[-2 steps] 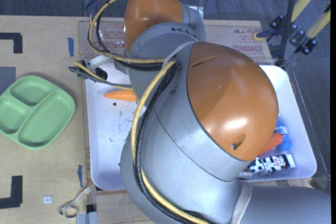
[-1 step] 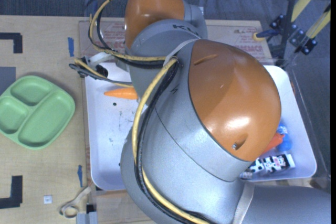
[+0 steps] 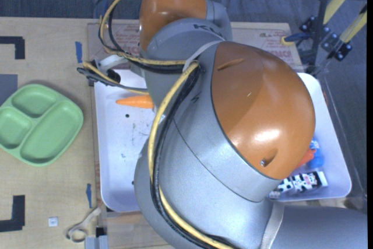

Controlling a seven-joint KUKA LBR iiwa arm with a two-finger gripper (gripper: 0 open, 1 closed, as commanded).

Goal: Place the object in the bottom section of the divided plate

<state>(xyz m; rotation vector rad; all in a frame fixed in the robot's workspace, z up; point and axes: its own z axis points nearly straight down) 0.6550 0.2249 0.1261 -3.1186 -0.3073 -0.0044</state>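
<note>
A green divided plate (image 3: 39, 123) lies on the wooden bench at the left, outside the bins. It has two small sections on its upper left and one large section on its lower right. An orange carrot (image 3: 134, 102) lies in the left white bin (image 3: 111, 172), near its upper part. The grey and orange arm (image 3: 233, 125) covers most of both bins, reaching toward the upper left. The gripper itself is hidden under the arm.
In the right bin (image 3: 335, 178) I see a black-and-white patterned item (image 3: 302, 182) and bits of blue and orange (image 3: 313, 154) beside the arm. Yellow and black cables (image 3: 111, 14) loop off the arm at the top. Black tape marks lie on the bench at left.
</note>
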